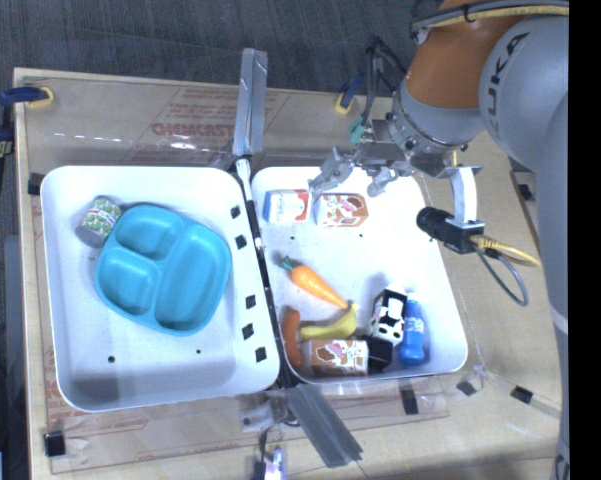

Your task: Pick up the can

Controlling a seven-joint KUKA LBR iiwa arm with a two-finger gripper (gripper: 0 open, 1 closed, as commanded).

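- can (99, 218) lies in the left bin's (70, 368) far-left corner, touching the blue tray (165, 268)
- end effector (355, 175) hangs with fingers apart, gripping nothing, over the right bin's (450, 318) far edge, well apart from it

Partial letters "UKA" are showing on the grey arm (525, 68), upper right of frame. Red print on the surface (195, 118) is staying illegible, seemingly reversed.

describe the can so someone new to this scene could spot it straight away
Start at the left bin, which holds a blue divided plate. The can lies against the plate's upper-left edge, near the bin's far left corner. It is the small grey cylinder with a green-patterned label.
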